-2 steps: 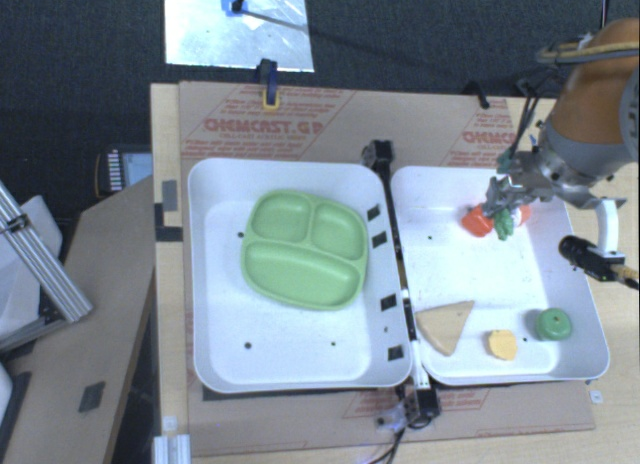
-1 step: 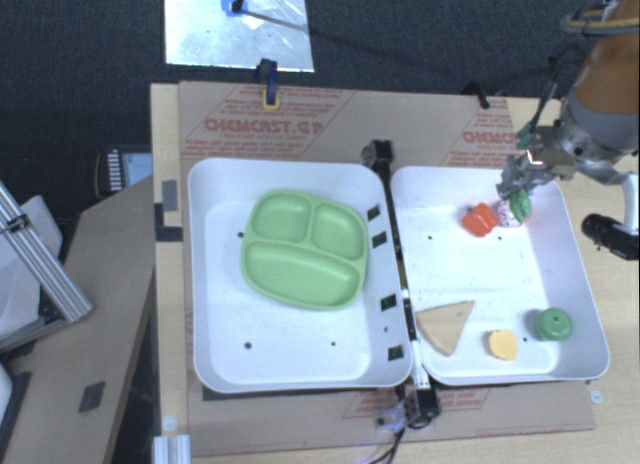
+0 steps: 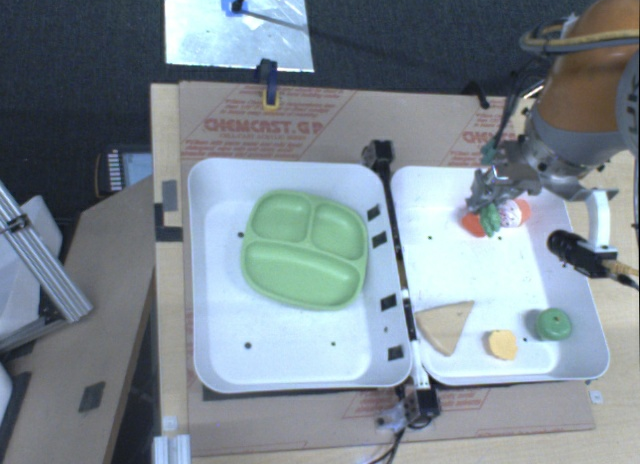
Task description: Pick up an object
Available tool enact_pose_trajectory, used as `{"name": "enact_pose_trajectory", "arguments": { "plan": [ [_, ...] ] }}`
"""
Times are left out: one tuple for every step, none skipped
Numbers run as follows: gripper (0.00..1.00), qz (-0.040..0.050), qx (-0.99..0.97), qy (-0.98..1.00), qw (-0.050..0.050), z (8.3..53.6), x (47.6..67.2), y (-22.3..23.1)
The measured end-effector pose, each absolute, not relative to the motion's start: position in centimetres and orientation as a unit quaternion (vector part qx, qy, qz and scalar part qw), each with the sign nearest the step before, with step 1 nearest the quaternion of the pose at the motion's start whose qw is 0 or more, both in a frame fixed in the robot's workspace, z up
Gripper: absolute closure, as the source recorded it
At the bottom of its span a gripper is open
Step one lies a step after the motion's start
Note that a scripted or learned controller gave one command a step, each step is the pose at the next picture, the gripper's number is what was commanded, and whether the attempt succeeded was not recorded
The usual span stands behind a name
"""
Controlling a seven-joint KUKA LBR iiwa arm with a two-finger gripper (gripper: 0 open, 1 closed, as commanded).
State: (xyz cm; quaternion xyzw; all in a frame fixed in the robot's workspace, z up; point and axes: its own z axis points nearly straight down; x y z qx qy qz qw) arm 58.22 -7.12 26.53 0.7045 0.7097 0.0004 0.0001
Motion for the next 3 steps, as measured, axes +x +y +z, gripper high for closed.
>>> {"name": "enact_pose_trajectory", "arguments": {
  "plan": [
    [1.00,0.0005,0.704,0.710,-0.001,25.4,57.2,-1.0],
    [1.00,0.0013,0.704,0.711,0.000,25.1,57.5,4.6],
    [1.00,0.0010,0.704,0.711,0.000,24.7,57.2,10.6]
  ]
}}
